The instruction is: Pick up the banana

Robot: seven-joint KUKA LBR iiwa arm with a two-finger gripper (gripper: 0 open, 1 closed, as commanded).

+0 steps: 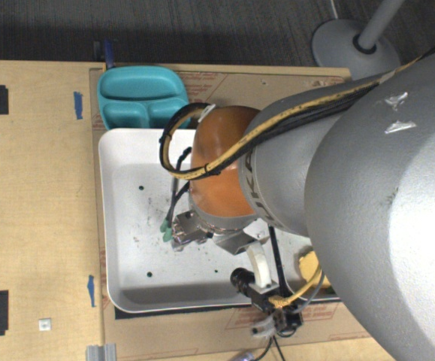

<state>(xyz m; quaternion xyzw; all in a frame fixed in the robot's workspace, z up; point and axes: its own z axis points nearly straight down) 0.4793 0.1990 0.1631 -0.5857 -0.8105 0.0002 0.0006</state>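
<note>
My arm (pixel 367 179) reaches low over the white bin (pixel 127 201), its orange band (pixel 221 164) hiding most of my wrist. My gripper (pixel 178 234) (what little of it peeks out) hangs near the bin floor; how wide it stands I cannot tell. A yellow sliver, likely the banana (pixel 308 262), lies behind it, under my arm. A teal tray (pixel 142 96) sits beyond the bin's far edge.

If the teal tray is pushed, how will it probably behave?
The teal tray looks like moulded plastic, so it is probably stiff and light. Its low, compartmented shape suggests it would slide, not roll or tip.
</note>
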